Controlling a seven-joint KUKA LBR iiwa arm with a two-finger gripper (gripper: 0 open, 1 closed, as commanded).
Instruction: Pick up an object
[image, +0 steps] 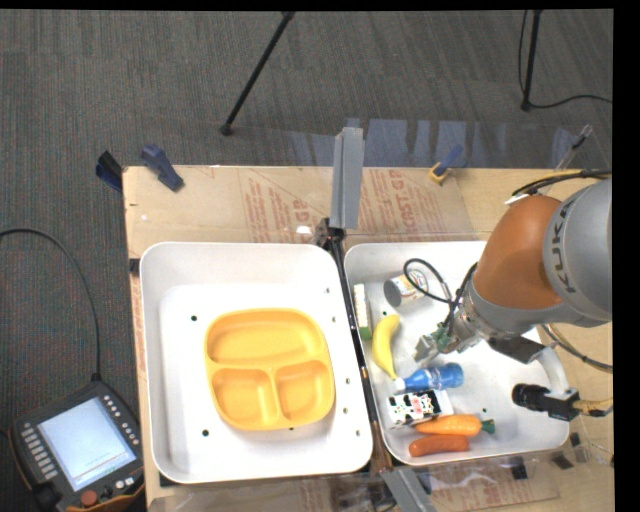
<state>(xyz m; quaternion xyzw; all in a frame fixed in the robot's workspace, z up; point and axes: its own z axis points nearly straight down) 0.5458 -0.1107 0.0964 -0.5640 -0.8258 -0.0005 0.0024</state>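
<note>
Plywood bench on grey carpet, two white bins side by side. My gripper (432, 345) is low in the right bin (560, 425); can't tell how its tips are set, nothing visibly held. Just beside it: banana (384, 343) to the left, blue bottle (436, 378) right below. Further out, a small patterned carton (416, 405), two carrots (447, 434), and a yellow divided plate (270, 367) in the left bin (170, 290). Looks like approach stage to me; next I'd need to settle over one item, probably the bottle, and close.
</note>
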